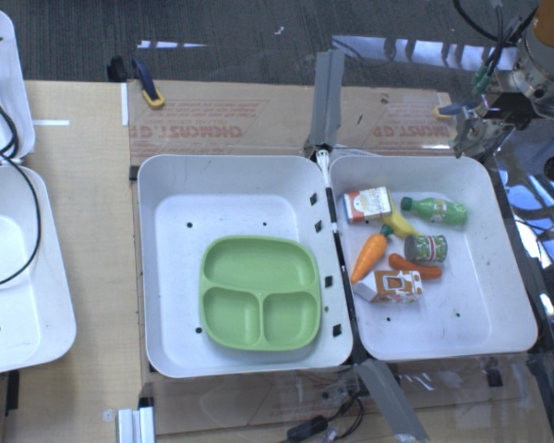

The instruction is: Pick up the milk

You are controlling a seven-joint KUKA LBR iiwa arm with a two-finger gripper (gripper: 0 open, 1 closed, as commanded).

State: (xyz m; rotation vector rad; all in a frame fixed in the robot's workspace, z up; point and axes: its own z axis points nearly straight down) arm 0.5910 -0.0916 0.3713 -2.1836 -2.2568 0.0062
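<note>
1. Milk carton (392, 286): you'll find it lying on its side in the right bin (508, 275), towards the near-left part. It touches the carrot (369, 257) on its far side and sits just beside the small can (427, 247). I take this white-and-orange gabled carton for the milk, but a second carton (367, 204) sits further back, so check.
2. Here's the relation that matters: the gripper (475, 132) hangs over the bin's far-right rim, and the milk lies well away from it, towards the near-left, with the green bottle (434, 210) and the can between them.
3. The carton's long axis runs roughly left to right, gable end to the left, so by my reckoning you'd close across its short width.
4. Gripper state: too dark and tangled with cable to tell whether it's open or closed; nothing visibly held.
5. Writing: the labels on both cartons are too small to read. The red print on the cardboard (222, 118) behind the bins is upside down and I can't read it reliably.
</note>
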